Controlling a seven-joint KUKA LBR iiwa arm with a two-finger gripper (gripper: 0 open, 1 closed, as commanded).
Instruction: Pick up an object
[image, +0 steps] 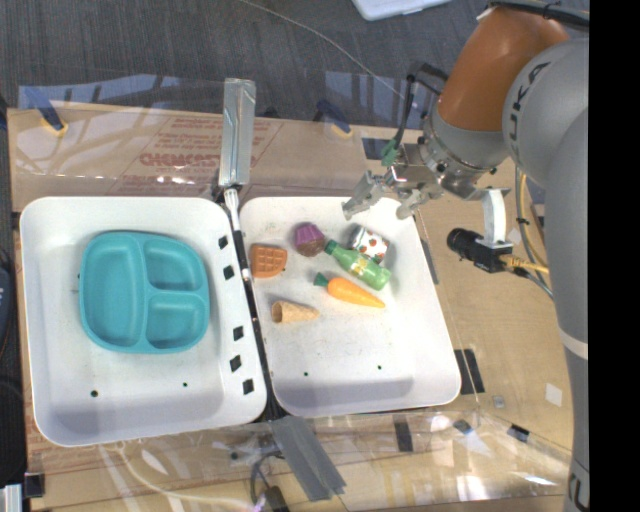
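Two-finger metal gripper (383, 204) above far edge of right shallow white bin (420, 370), fingers spread apart, nothing between. Inside this bin: orange plastic carrot (356, 292), green plastic bottle (357, 263), purple rounded toy (309, 239), small white cube (370, 243), brown waffle piece (268, 260), tan cone (294, 312). In left bin (50, 400), teal divided plate (143, 292).

Five small toys lie loose in the upper half of the right bin (400, 385): a waffle (268, 261) by the left wall, a purple piece (309, 238), a green bottle (358, 264) lying slantwise, a carrot (351, 291) below it, and a cone (294, 312) lowest, tip pointing left.
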